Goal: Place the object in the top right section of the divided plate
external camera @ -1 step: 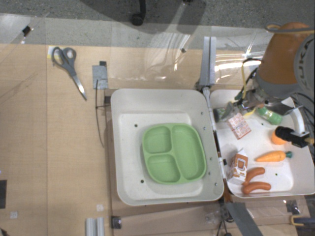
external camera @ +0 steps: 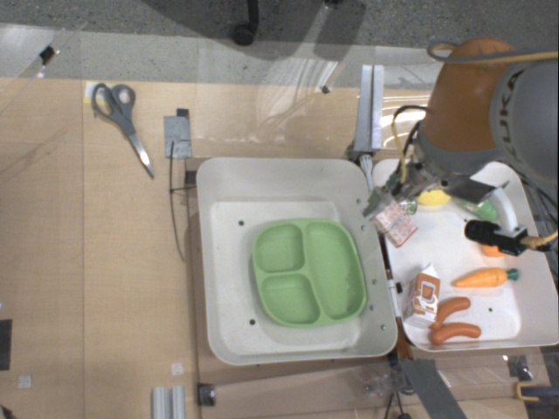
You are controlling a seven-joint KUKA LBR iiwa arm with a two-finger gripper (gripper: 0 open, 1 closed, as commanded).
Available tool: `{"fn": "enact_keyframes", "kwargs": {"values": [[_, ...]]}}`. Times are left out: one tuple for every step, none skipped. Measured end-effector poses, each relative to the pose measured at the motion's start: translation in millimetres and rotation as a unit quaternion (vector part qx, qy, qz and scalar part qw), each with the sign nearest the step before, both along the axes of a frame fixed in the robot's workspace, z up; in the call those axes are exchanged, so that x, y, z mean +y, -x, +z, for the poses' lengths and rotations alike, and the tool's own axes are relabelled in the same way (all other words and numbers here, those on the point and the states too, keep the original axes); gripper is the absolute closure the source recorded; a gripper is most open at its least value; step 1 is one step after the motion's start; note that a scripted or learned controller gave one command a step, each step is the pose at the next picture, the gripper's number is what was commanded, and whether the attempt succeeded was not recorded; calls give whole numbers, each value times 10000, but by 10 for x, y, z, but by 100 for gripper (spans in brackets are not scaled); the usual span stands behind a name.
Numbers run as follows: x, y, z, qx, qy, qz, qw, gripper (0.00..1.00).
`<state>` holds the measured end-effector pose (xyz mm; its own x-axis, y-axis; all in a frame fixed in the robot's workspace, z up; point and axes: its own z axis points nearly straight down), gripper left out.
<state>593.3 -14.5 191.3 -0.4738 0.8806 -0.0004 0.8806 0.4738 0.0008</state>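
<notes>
A small red-and-white packet hangs at the right bin's left edge, just below the gripper; whether the fingers pinch it cannot be told; the green divided plate sits in the left bin; scissors lie on the desk.

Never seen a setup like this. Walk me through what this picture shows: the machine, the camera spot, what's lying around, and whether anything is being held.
One camera looks down at a slant on a wooden bench. The big grey and orange shape at the right is a robot arm; its pincer hangs over the left edge of the right bin, just above a small red and white packet. I cannot tell whether the packet is gripped.

Two shallow white bins sit side by side. The left bin holds a green divided plate with nothing on it. The right bin holds toy food: a carrot, two sausages, a small carton and a yellow piece.

Scissors lie at the bench's far left.
</notes>
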Motion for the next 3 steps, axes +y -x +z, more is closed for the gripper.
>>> {"fn": "enact_keyframes", "kwargs": {"values": [[595, 146, -33, 0, -1, 1526, 9883, 100], [1026, 105, -12, -18, -1, 2328, 9725, 100], [1495, 11, -265, -11, -3, 3412, 9400, 100]]}}
